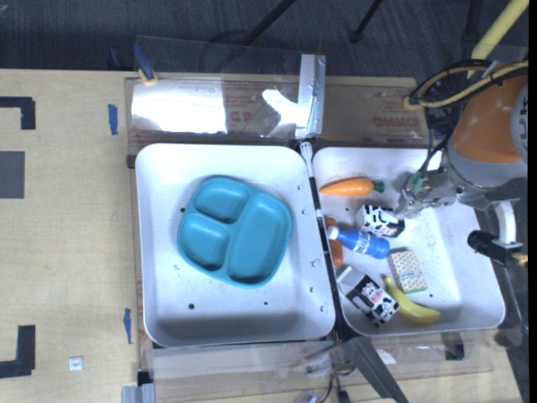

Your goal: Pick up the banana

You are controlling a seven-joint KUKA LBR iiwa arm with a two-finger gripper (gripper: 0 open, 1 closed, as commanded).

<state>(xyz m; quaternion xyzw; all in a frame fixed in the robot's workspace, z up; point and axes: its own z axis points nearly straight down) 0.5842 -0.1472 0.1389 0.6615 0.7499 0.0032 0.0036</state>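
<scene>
On the table, the left bin holds a blue divided plate. In the right bin, the carrot lies at 10 o'clock and the banana at 6 o'clock, beside a black-and-white toy. The gripper hangs at 12 o'clock, well apart from the banana; its fingers' spread I cannot tell.

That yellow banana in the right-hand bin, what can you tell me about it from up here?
The banana is plain yellow and smooth, probably a plastic toy. It lies flat, gently curved, near the front of the right bin. Its upper end reaches toward a small patterned pad, and a black-and-white toy lies against its left side. Nothing grips it; the pincer is farther back.
</scene>
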